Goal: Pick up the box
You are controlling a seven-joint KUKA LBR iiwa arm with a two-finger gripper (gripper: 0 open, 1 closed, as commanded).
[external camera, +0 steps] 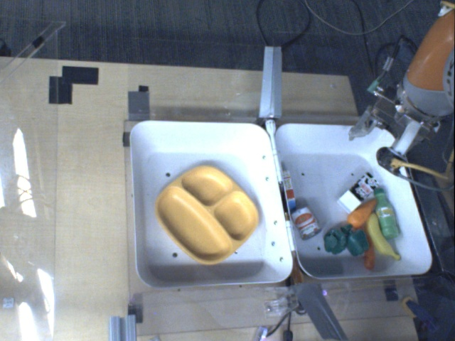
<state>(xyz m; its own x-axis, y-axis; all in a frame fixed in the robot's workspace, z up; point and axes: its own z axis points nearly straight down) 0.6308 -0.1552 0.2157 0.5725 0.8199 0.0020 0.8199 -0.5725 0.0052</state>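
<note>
A small white box (357, 193) with a black printed end lies in the right bin (320, 144), right of its middle. It touches an orange carrot (362, 212) and a green bottle (387, 219). A slim red, white and blue box (287, 190) stands on edge against that bin's left wall. My gripper (361, 128) hangs over the bin's far right corner, above and behind the white box and apart from it. Nothing shows in its grasp.
The right bin's near half also holds a small can (306, 222), dark green pieces (345, 241), a yellow banana (382, 241) and a red piece (370, 259). A yellow three-part dish (206, 212) lies in the left bin (149, 162). A metal divider (271, 84) stands between the bins.
</note>
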